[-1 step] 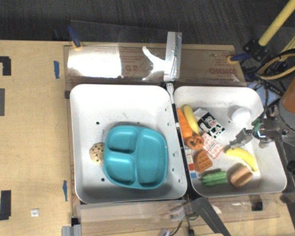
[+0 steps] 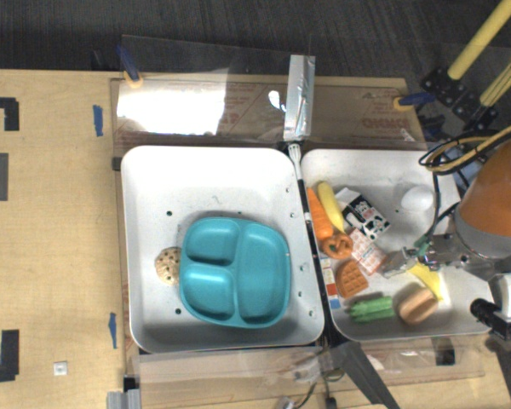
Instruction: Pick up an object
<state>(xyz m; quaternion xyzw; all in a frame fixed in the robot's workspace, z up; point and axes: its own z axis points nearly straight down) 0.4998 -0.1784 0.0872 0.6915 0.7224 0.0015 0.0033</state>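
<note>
Pincer (image 2: 411,259) above the right bin (image 2: 392,164), its state impossible to tell.

Bright, even overhead light washes the white bins (image 2: 145,228), with strong glare on the clear sheet (image 2: 170,109) at eleven o'clock. Shadows are soft, and the orange arm (image 2: 498,198) at three o'clock is blurred.

Dark floor (image 2: 238,7), tan bench (image 2: 43,228), blue tape marks (image 2: 97,119)
</note>
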